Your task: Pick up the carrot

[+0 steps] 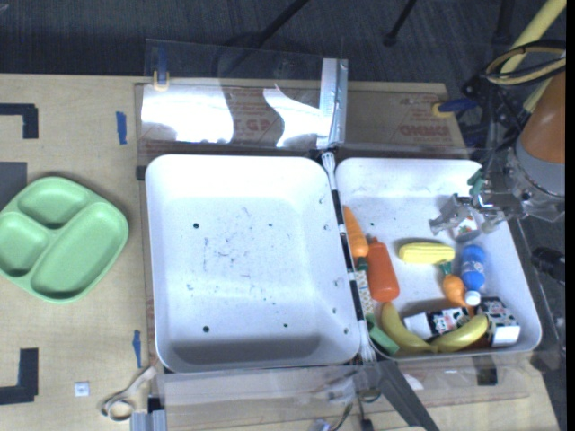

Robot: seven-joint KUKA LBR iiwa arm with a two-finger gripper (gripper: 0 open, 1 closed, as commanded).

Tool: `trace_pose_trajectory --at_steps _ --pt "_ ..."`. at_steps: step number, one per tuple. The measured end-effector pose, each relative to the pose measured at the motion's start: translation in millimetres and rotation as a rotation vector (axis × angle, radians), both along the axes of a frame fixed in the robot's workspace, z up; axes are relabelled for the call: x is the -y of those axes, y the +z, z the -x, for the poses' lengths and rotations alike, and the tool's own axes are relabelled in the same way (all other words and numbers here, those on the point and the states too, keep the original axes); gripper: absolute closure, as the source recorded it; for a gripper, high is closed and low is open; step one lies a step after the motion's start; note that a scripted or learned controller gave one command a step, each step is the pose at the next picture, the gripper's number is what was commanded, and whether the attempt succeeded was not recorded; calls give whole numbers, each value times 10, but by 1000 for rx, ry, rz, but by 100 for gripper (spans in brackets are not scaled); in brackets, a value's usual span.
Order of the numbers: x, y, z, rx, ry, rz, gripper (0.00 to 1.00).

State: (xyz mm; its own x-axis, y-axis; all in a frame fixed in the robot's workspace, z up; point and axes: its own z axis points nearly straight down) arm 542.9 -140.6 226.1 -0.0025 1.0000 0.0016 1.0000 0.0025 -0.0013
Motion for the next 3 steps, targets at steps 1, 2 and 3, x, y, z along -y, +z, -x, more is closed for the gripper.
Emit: trace_pose_trajectory --at_steps 1,2,3 --pt "543 -595 638 0 -150 1 0" --pt "250 -1370 632 3 18 1 0" --pt "219 -1390 182 8 377 4 0"
